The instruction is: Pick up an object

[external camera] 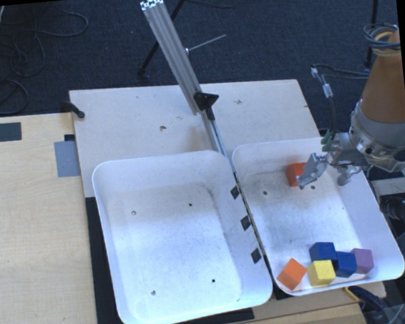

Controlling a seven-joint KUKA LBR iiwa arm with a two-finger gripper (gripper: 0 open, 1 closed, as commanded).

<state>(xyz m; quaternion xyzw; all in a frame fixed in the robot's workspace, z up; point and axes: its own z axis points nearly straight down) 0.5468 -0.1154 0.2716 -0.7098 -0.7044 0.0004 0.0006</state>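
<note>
Right bin (260, 160): an orange-red block (295, 174) sits in the far half, well apart from the other pieces. The hand (325, 168) is just to its right, touching or nearly so; the left finger (309, 174) overlaps the block's right edge from this angle. Can't tell if that is real contact or just the finger hanging above it.

Key relation: block lies directly left of the hand, not between the fingers. Looks roughly cubic, so no long axis to line up with. Judging from this, the hand needs a short shift left to straddle it before closing.

Hand state: fingers look spread, a gap visible between the left one and the right one (345, 172), nothing in between. Not gripping anything.

Arm pose: arm (385, 95) comes in from the right over the bin's right rim, wrist tilted down and leftward, hand low over the bin floor.

Other candidates: cluster at the near end of the right bin, an orange block (293, 273), yellow block (321, 272), blue blocks (332, 257) and a purple block (363, 259), packed tight. Well apart from the hand and harder to isolate. Left bin (110, 176) holds nothing to grab.

Risk, as I read it: closing here would nudge the block left instead of catching it.
</note>
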